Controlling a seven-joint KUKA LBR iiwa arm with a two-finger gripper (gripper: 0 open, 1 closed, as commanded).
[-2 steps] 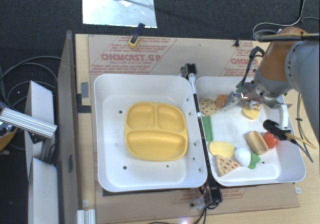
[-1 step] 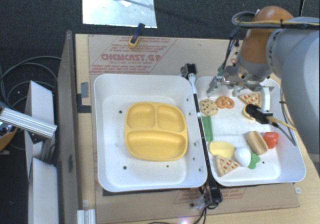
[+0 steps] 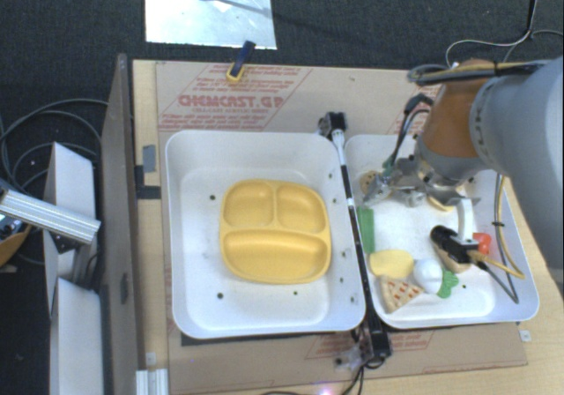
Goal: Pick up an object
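The arm's tool hangs low over the back of the right bin; whether it is wide or narrow cannot be told. Toy food lies near the front. A yellow tray fills the left bin.

I log one table, its top covered in brown cardboard with red lettering. Two white bins sit directly on it side by side, touching: left bin, right bin. A small yellow-and-blue clip lies near the table's far edge.
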